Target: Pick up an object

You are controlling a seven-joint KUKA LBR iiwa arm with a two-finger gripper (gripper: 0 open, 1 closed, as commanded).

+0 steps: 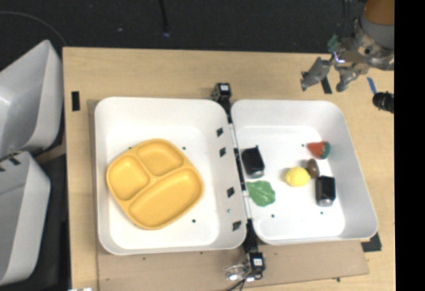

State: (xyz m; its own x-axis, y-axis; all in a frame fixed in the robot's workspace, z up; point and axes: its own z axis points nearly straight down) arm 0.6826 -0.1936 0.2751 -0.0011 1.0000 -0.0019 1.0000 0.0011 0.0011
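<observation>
Lemon (298, 177) round, smooth (yellow) in right bin (332, 230); gripper (333, 80) spread wide, holding nothing.

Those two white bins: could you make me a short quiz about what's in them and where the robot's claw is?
1. True or false: the yellow plate lies in the left bin.
2. Which sits nearest the divider in the right bin? A) yellow ball B) green piece C) red piece
3. Fill in: the gripper hangs over the ____, beyond the right bin's far edge.

Key: 1 true; 2 B; 3 bench.
</observation>
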